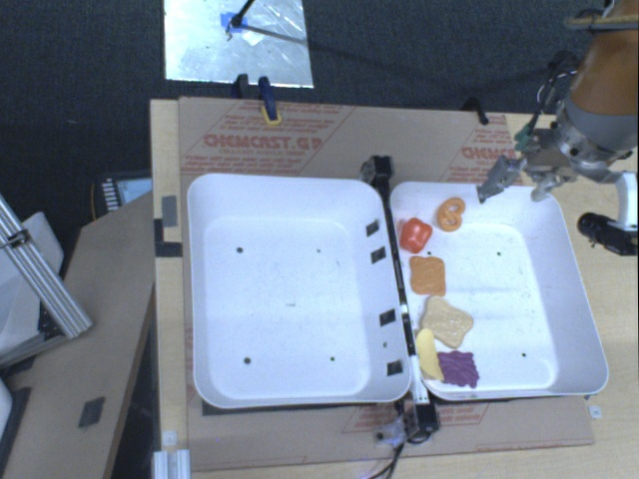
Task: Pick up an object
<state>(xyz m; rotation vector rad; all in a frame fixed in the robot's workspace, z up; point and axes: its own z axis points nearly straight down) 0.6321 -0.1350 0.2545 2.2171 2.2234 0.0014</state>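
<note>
1. Gripper hovered over right bin's far edge, jaws spread, holding nothing.
2. Toy foods lay along that bin's left wall; orange pretzel nearest.
3. Approach step, judged: next move calls for descent onto one piece.

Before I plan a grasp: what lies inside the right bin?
Inside the right bin, along its left side: an orange pretzel, red pepper, orange toast, pale bread, yellow banana and purple grapes. Nothing visibly covered.

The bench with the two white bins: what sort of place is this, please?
Most likely a robotics lab test cell for grasping trials. Two shallow white bins sit clamped side by side on a board, the right one holding toy food pieces like a red pepper, and a robot arm's end effector hangs over its far edge.
</note>
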